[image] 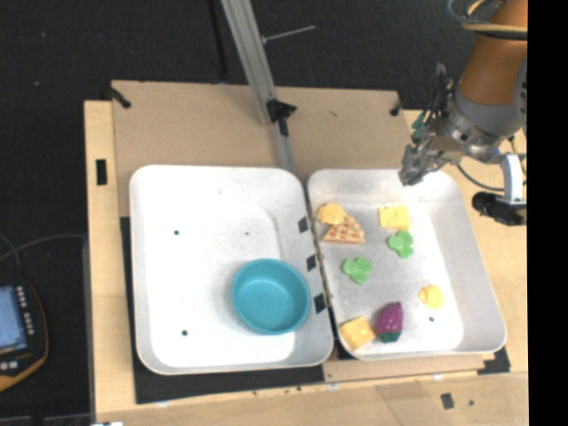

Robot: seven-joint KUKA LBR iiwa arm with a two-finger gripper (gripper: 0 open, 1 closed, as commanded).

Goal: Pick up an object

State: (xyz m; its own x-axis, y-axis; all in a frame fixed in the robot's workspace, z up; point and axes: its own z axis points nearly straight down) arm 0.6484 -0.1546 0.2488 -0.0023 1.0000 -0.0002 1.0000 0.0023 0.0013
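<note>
Pizza slice (343,230), tip toward right.

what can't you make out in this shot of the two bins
- Gripper fingers: too small and dark in the camera view to tell their state.
- Arm: upper part cut off by the frame's top right.
- Handheld device: cut by the left edge.
- Yellow block: partly tucked against the right bin wall.

The gripper (414,175) hangs over the right bin's (470,264) far edge. That bin holds a pizza slice (342,230), yellow block (394,216), two green pieces (400,244), and a purple toy (389,320). A blue bowl (270,295) sits in the left bin (195,211).
</note>
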